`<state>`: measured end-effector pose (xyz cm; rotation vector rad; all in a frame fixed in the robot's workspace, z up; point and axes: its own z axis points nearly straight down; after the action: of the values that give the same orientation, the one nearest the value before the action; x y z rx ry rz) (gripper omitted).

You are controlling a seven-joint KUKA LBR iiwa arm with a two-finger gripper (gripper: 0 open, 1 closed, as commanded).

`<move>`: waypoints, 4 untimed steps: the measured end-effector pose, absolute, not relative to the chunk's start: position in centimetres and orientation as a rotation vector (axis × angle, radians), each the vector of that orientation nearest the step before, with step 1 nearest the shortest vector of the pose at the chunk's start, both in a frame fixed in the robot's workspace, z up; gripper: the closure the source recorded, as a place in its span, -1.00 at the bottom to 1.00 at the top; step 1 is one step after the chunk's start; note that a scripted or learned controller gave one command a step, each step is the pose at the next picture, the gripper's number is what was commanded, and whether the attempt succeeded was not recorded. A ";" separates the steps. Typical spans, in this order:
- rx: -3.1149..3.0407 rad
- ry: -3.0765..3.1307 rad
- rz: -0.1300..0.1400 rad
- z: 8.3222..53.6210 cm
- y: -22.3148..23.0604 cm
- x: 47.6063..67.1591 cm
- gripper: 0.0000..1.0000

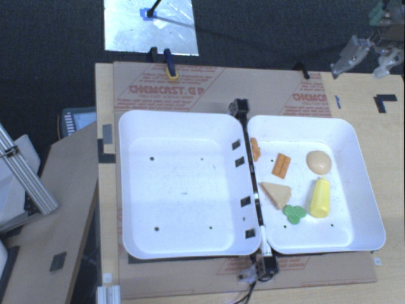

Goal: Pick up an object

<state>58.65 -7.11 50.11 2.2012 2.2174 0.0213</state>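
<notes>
The right bin (354,233) holds several small objects. An orange block (281,165) lies near its middle, with a smaller orange piece (254,149) against the left wall. A beige egg-shaped object (319,162) sits to the right, above a yellow cylinder (319,198). A tan wedge (276,194) and a small green piece (293,213) lie toward the front. My gripper (370,50) hangs at the top right, beyond the bin's far edge and well above the bench, apart from all the objects.
The left bin (183,246) stands beside the right one, with a black clip strip (252,182) along the shared wall. Both rest on a cardboard sheet (190,87). A shiny metal plate (150,19) lies at the back, and a metal rail (25,176) at the far left.
</notes>
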 end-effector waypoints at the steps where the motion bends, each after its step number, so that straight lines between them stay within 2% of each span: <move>1: 2.206 2.227 0.007 50.2 -7.2 58.6 1.00; 4: 2.186 2.236 0.016 53.6 -7.1 58.7 1.00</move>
<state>58.74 -7.14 53.61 2.1855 2.2363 0.0163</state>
